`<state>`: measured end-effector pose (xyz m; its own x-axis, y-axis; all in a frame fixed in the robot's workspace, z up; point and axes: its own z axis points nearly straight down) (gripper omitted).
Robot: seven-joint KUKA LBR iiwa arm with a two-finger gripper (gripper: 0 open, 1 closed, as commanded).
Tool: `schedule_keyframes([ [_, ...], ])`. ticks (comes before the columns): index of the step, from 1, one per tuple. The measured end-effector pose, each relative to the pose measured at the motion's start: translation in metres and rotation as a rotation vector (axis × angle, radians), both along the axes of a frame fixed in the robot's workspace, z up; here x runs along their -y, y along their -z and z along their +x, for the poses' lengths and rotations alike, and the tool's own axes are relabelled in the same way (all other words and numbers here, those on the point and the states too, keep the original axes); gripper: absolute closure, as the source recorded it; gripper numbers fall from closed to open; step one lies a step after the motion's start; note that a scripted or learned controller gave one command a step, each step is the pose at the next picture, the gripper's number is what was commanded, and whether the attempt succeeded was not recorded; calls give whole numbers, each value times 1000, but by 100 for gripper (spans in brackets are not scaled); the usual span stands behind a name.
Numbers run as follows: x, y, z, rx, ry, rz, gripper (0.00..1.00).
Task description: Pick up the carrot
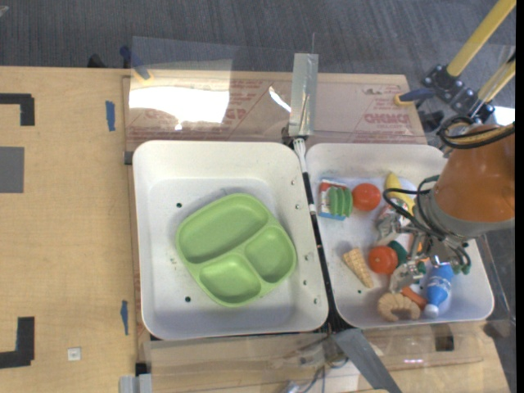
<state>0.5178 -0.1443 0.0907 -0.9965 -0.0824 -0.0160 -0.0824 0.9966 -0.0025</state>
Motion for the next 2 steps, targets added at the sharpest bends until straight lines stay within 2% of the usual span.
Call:
schedule_keyframes([
  [1,39,2,129,-5,-150,-1,0],
  [2,74,2,78,-8,-285,3,0],
])
